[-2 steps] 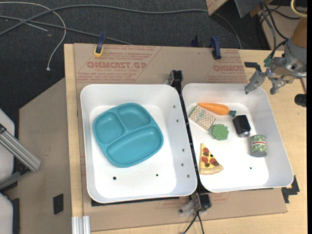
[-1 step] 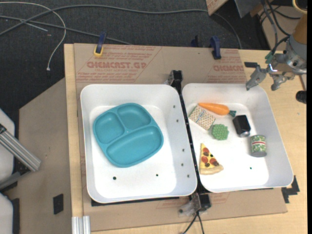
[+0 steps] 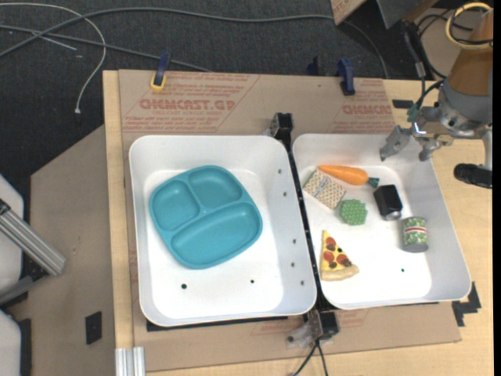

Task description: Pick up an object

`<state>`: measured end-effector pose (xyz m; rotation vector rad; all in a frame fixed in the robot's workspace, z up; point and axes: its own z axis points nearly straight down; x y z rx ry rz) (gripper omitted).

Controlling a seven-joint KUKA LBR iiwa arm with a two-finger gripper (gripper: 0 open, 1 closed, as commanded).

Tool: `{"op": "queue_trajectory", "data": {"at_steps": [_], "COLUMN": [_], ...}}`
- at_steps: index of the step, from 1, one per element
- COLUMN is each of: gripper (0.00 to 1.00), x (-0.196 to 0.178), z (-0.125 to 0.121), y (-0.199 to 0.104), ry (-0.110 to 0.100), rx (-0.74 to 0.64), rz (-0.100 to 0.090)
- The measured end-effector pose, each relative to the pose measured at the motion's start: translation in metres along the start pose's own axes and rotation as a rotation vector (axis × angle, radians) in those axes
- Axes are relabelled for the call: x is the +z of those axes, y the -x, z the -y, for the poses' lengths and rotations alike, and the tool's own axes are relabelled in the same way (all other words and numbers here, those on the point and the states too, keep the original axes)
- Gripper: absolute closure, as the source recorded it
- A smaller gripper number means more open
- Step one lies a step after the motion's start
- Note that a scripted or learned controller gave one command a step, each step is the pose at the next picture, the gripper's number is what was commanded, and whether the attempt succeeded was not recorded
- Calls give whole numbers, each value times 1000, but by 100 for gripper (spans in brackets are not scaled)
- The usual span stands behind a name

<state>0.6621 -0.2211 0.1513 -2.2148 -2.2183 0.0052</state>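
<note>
The gripper (image 3: pixel 409 142) hangs over the far right corner of the right bin (image 3: pixel 446 284). Its two fingers are spread apart and hold nothing. The right bin has six things in it: one carrot (image 3: pixel 343 175), one crinkly wrapped packet (image 3: pixel 324 188), one green bumpy ball (image 3: pixel 352 211), one black block (image 3: pixel 387 201), one small can (image 3: pixel 415 234) and one toy pizza slice (image 3: pixel 337 258). The left bin (image 3: pixel 156 292) has one thing in it, a blue plate with three parts (image 3: pixel 205 215).

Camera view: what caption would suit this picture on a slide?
Robot hand open above the right bin's far edge; carrot, pizza slice and can inside; blue plate in the left bin.
</note>
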Motion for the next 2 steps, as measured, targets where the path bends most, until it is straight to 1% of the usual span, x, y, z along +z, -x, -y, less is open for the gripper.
{"op": "queue_trajectory", "data": {"at_steps": [1, 2], "gripper": [0, 0], "x": [49, 65], "z": [-3, -4], "y": [-10, -12], "ry": [1, 2], "rx": [0, -1], "rz": [0, -4]}}
